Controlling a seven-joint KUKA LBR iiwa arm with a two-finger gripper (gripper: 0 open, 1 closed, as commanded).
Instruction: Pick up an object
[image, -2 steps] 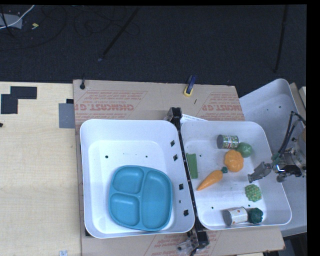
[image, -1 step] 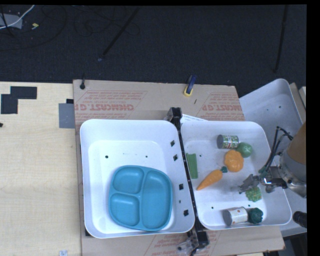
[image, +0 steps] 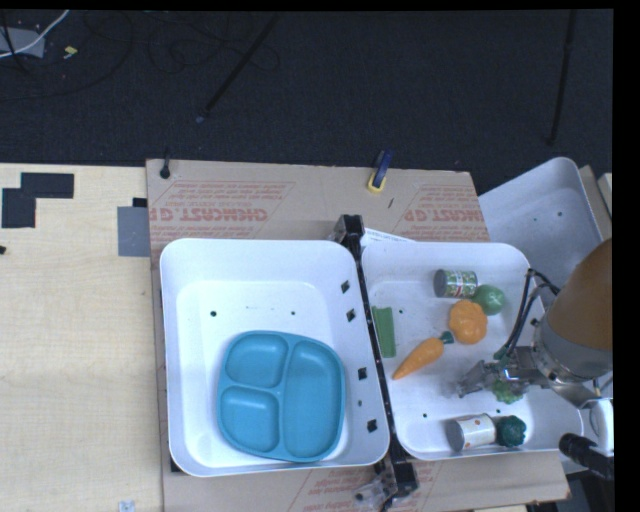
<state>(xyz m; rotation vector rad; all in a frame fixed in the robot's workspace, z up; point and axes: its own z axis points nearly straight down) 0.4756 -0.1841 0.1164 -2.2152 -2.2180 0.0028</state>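
Looking down over both bins, I saw the arm (image: 585, 310) reaching in from the right with the tool (image: 492, 380) low over the right bin (image: 420, 440), near its right wall. I could not tell from this slanted view whether it had closed on anything, and nothing showed in its grip. The nearest candidates ringed it: a small tin can (image: 472, 432) lay on its side just below the tool, with a dark green round thing (image: 512, 431) touching the can's right end. A toy carrot (image: 420, 357) lay to the tool's left, long axis running diagonally, pointed tip toward the bin divider and leafy end up toward an orange fruit (image: 467, 321). Above that sat another small can (image: 456, 284) and a green round fruit (image: 490, 298), both farther off. A flat green block (image: 382, 331) lay beside the divider. The left bin (image: 200, 270) held a blue sectioned plate (image: 282, 395), well apart from the tool. My judgement was that the can below was the closest target; it lay crosswise, long axis roughly left to right, so a grasp would want to close across its short width.
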